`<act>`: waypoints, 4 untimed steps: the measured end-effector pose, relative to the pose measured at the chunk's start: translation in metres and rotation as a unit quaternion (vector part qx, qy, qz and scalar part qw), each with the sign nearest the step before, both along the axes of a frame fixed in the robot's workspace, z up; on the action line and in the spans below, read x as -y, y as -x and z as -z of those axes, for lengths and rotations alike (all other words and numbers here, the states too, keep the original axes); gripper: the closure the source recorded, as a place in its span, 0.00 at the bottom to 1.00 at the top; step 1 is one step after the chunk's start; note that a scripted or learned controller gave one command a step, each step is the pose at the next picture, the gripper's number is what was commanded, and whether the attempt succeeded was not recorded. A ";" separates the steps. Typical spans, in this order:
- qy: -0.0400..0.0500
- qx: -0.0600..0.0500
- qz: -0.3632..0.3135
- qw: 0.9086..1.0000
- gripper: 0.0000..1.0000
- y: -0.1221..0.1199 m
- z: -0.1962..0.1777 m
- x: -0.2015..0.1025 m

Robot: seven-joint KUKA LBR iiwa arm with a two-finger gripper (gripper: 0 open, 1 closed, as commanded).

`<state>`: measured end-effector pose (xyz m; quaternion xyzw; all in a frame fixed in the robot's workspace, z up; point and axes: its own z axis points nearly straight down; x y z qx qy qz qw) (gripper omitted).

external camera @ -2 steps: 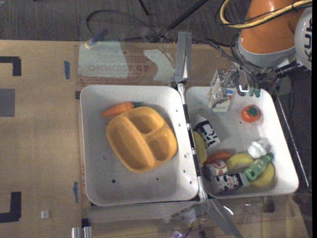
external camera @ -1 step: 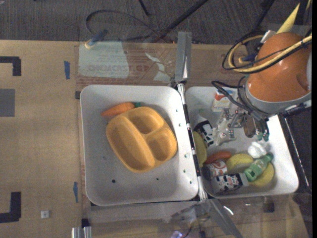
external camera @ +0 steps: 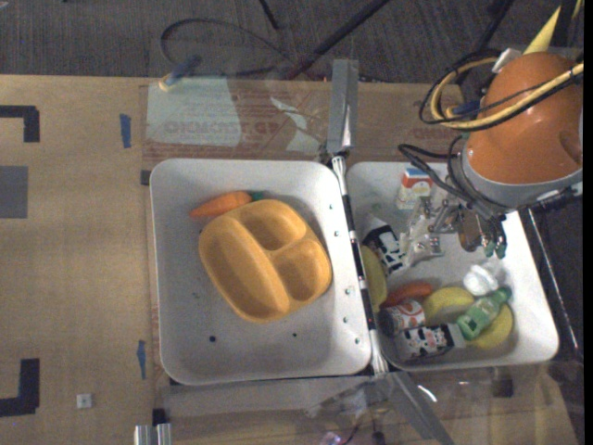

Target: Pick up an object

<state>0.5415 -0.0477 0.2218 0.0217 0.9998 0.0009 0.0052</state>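
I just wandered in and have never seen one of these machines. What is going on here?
A grey and orange robot arm reaches in from the right over the right bin, which holds a jumble of small things: a green bottle, yellow bananas, little cartons. Its gripper hangs low over that pile, and I see nothing held between its fingers. The left bin holds a yellow divided tray with a toy carrot beside it.
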 end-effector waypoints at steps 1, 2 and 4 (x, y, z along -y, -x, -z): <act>0.000 -0.004 0.058 0.998 1.00 0.036 0.084 0.046; 0.001 0.008 0.120 0.993 1.00 0.035 0.120 0.076; 0.000 -0.001 0.137 0.991 1.00 -0.082 0.028 0.037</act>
